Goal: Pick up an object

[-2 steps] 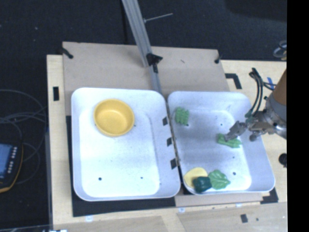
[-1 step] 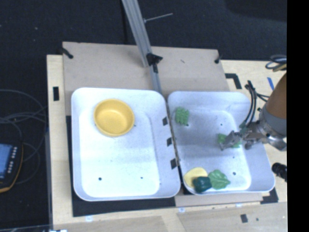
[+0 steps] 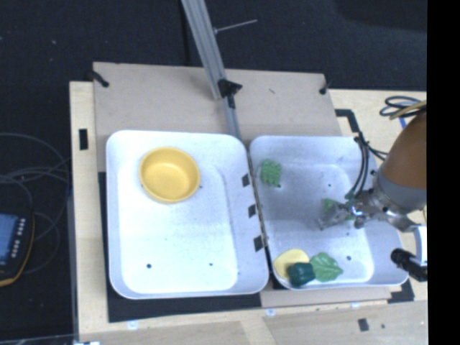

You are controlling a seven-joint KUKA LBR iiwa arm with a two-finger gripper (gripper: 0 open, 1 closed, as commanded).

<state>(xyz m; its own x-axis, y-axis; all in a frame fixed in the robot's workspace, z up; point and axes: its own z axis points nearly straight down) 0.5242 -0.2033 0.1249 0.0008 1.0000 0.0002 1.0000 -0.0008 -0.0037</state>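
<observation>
Tan bench, dark floor around; two white bins. Gripper low in right bin, blurred, jaw state unclear. Green object near divider; others front corner.

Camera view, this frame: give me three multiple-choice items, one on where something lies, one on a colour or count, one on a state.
1. Where is the yellow bowl?
A. Upper part of the left bin
B. Near corner of the right bin
C. On the bench outside the bins

2. How many green pieces lie in the right bin away from the claw?
A. None
B. Three
C. Six

3. How does the bowl sit?
A. Upside down
B. On its side
C. Upright, hollow facing up

Answers:
1 A: it rests on the left bin's floor near the far edge.
2 B: a leafy piece near the divider, a leaf and a dark green block in the near corner.
3 C: its inside is visible.
</observation>
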